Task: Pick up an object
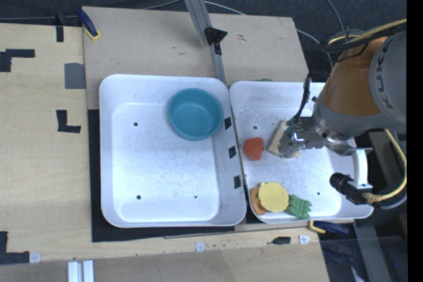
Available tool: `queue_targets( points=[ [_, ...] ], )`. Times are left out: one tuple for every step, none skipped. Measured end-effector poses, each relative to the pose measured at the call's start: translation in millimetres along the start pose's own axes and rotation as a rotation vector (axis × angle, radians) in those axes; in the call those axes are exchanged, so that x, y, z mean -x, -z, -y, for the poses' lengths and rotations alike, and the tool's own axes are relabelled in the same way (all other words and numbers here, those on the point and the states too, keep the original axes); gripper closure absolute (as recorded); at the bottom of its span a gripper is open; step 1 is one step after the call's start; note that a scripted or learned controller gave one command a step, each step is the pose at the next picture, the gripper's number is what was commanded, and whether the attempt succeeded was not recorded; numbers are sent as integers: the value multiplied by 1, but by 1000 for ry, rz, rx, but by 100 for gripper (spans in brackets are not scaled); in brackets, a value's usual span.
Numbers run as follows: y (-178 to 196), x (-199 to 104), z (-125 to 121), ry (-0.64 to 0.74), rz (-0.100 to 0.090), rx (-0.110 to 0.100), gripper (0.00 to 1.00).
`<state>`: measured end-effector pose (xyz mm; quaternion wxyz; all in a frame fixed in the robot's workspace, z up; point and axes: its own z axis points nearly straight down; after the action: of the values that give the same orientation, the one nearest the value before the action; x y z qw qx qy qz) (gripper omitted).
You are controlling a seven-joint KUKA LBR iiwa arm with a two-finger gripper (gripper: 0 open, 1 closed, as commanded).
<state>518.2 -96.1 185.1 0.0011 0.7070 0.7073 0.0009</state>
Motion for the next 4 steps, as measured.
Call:
queue_targets(
  points=[
    [59,0,6,0,0,1,100],
    [66,-51,5,5,-1,-3,100],
    [64,-94,7,4,-1,-3,100],
    [50,-143,15,4,-1,-5,100]
  ],
)
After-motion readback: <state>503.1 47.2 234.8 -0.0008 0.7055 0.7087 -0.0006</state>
